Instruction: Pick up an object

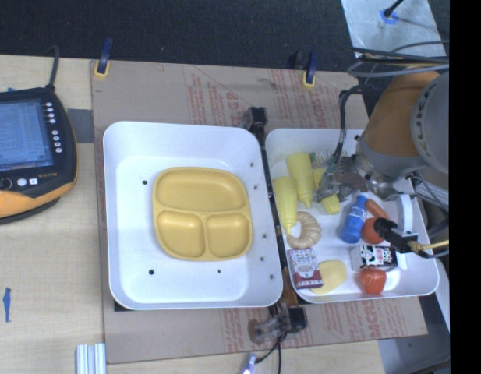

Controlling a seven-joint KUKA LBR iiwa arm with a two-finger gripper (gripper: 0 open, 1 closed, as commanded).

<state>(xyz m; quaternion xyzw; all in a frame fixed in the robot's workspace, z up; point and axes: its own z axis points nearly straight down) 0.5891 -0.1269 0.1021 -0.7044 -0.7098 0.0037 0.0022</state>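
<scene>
The right bin (281, 142) holds several toy foods. Two yellow pieces lie along its left side, one upper (300, 170) and one longer (285, 199). Below them rests a beige ring-shaped donut (305, 230). A blue bottle (353, 221) lies mid-bin, with an orange-red piece (373, 229) beside it. A small carton (302, 266), a pale yellow piece (330, 275) and a red tomato-like piece (372, 280) sit along the near side. My gripper (331, 184) reaches down into the bin's upper middle, just above a small yellow piece (330, 205).
The left bin (123, 209) carries a yellow divided plate (201, 213). A tablet pendant (26, 150) lies on the bench at far left. The grey and orange arm (404, 123) covers the right bin's upper right corner. Cables run past the bin's right edge.
</scene>
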